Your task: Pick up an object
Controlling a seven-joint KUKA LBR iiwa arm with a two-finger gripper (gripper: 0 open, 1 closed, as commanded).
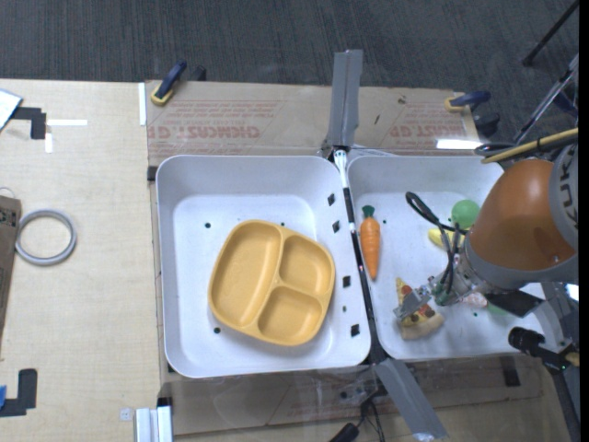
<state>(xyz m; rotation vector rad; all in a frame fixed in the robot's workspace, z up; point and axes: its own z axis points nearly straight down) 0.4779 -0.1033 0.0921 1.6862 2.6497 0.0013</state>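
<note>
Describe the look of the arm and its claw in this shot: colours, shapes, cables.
The arm is grey with a broad, rounded orange band above the wrist, bulging like a dome from this angle. Thin black cables loop out beside it toward the claw, a small, dark metallic assembly with greenish details. No markings are legible on either.

We look down from a single fixed camera above the bench, tilted at a slant, far enough back to take in both white bins whole: the left bin [175, 274] and the right bin [391, 339]. The bare bench top [74, 339] fills our left, dark floor [276, 17] runs along the top, and the arm [520, 215] enters from our right.
</note>
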